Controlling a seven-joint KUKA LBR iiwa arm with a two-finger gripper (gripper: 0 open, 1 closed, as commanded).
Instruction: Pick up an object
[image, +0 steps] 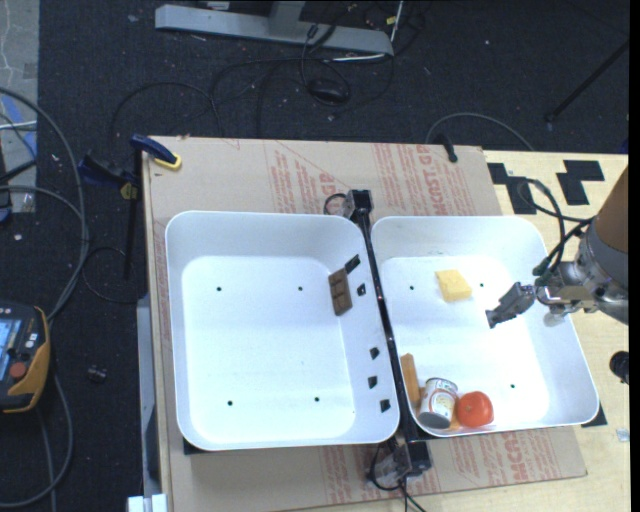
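— What's at your jaws?
— I can't tell you how they stand; the gripper (506, 306) is a dark blur above the right bin (560, 330), with nothing visibly held.
— Nearest object?
— Your yellow block (454, 285), just to its left. Near the front wall lie a can (437, 401), a red ball (475, 408) and an orange stick (409, 376).
— The left bin (200, 330)?
— A brown block (341, 293) by its right wall.

Two white bins (270, 235) are set on tan cardboard (300, 165) printed with red lettering. A brown block (341, 293) is seen in the left bin. In the right bin, a pale yellow block (454, 286), an orange stick (410, 377), a white-and-brown can (437, 401) and a red ball (475, 408) are shown. The gripper (508, 305) is coloured dark grey.
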